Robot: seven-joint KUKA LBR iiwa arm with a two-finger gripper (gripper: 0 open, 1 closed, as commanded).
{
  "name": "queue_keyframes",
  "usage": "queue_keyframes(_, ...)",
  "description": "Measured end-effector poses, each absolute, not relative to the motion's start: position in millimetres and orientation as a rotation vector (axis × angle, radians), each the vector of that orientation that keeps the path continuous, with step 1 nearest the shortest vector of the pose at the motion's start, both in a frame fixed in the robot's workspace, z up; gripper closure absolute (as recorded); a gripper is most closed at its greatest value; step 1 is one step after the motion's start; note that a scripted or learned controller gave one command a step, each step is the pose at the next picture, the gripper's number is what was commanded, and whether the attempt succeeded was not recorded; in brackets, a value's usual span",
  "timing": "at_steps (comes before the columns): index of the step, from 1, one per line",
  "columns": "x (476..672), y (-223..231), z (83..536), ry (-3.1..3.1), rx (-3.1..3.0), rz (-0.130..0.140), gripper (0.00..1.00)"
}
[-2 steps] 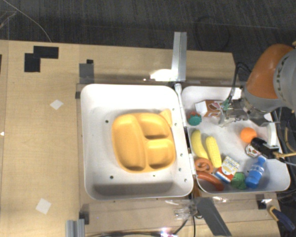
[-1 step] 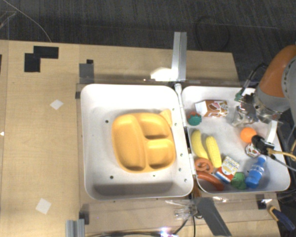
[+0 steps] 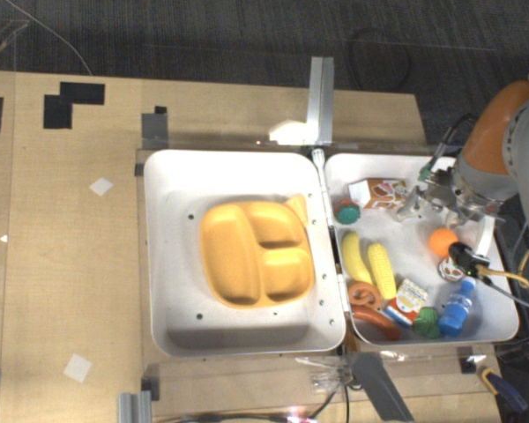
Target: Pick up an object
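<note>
Nearest the camera, along the near edge of the right-hand shallow white plastic bin (image 3: 508, 324), lies a row of small things: a blue plastic bottle (image 3: 457, 311), a green toy piece (image 3: 428, 322), a red-and-white snack packet (image 3: 408, 297) and a red toy hot dog (image 3: 368, 305). Just beyond them, 2 long yellow toys lie side by side, a banana (image 3: 352, 256) and a corn cob (image 3: 381, 270), both with their long axes running from far to near. Further back sit a small teal cap (image 3: 347, 211) and a brown-and-white printed packet (image 3: 381, 193).

The left-hand shallow white bin (image 3: 163, 263) holds 1 yellow compartment tray (image 3: 254, 252).

The grey arm with its orange band (image 3: 498, 139) comes in over the right bin's far right corner, and the gripper (image 3: 432, 196) hangs low there. Whether its grip is apart or together I cannot tell; nothing is visibly caught in it.

The likeliest pick, I'd judge, is the orange ball (image 3: 442, 240), lying just beside the gripper on the near side, slightly to the view's right. The printed packet lies just to the gripper's left. A short drop toward the ball would do, though a black-and-white object (image 3: 456, 260) touches it on the near side.
</note>
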State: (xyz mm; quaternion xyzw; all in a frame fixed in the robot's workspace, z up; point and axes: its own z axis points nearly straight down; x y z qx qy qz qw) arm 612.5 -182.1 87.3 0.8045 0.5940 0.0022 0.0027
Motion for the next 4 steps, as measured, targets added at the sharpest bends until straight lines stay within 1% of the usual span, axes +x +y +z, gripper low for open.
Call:
queue_keyframes(1,615.8,-181.6,101.9,1.869,2.509,0.015,1.00)
queue_keyframes(2,615.7,-181.2,101.3,1.870,2.509,0.014,0.00)
queue_keyframes(3,653.2,-185.7,87.6,1.645,2.749,-0.096,0.00)
queue_keyframes(4,546.0,-166.2,89.3,1.584,2.708,0.009,0.00)
